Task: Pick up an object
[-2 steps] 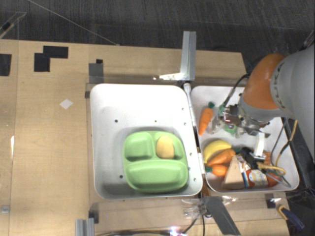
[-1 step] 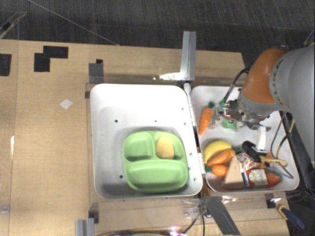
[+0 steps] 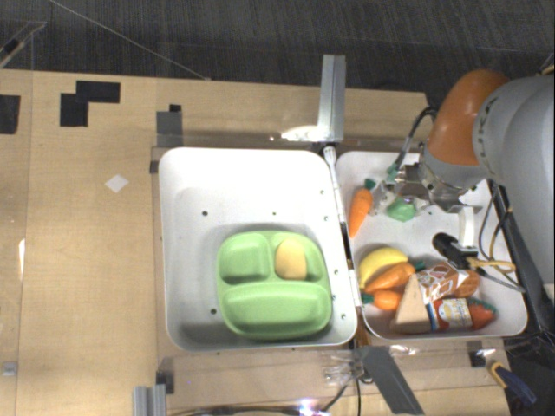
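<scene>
A: Looking down on the bench, the arm comes in from the right, and the gripper hangs low over the back part of the right bin. Honestly can't tell if it's released or clenched, the wrist blocks it.

B: Agreed. There's a small green object right under it, touching or just below, hard to say which.

A: A toy carrot lies just left of that, against the bin's left wall. Toward the front there's a pile: a banana, an orange piece, a tan wedge and a red bottle.

B: And the left bin holds a green divided tray with a yellow lemon-like thing in its upper right compartment.
</scene>
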You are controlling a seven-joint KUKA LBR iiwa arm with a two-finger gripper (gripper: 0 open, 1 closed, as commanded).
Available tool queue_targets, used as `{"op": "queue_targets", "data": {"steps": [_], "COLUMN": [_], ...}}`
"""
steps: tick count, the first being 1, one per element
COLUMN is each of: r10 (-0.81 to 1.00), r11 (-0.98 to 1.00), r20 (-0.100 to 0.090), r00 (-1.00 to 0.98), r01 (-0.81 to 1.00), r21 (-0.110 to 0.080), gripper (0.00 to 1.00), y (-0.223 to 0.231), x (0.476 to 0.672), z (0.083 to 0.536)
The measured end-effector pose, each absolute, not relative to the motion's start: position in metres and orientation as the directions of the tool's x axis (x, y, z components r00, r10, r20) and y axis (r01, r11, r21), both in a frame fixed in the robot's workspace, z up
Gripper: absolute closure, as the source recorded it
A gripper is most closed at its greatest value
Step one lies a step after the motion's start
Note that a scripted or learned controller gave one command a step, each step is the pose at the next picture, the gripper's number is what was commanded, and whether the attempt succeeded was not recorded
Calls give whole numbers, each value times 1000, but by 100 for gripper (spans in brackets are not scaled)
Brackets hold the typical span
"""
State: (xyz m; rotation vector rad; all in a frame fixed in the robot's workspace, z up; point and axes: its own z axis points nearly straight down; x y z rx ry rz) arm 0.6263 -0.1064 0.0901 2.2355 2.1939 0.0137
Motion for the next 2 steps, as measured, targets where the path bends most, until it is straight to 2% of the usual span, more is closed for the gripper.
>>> {"op": "queue_targets", "data": {"steps": [1,2], "r10": [1000,995], "r11": [-15,-103], "r20": [1,1], "r00": [15,103], "r01": [1000,994], "r21": [22,18], "gripper": [100,100], "y": [-104,-142], "x": [629,599], "z": [104,92]}}
